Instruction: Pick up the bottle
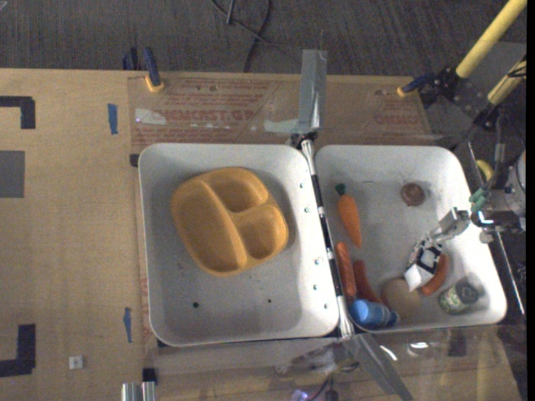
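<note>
The blue bottle [372, 313] lies on its side at the near edge of the right bin [384, 167], close to that bin's near left corner, just beside the divider between the two bins. It rests on the bin floor, so the pick is not yet done. The gripper [435, 242] sits toward the right bin's right side, well apart from the bottle, over a small white-and-black item [422, 263] and a red sausage-like piece [435, 275]; whether the jaws are parted or closed I cannot tell. What is left, as I judge it, is the whole approach, grasp and lift. Room is tight: the bottle is hemmed by the near wall, a tan round piece [399, 294] touching or just beside it, and two reddish sticks [353, 274] pointing at it. A carrot [349, 215] lies farther back. The left bin [167, 307] carries an orange divided plate [230, 220].
</note>
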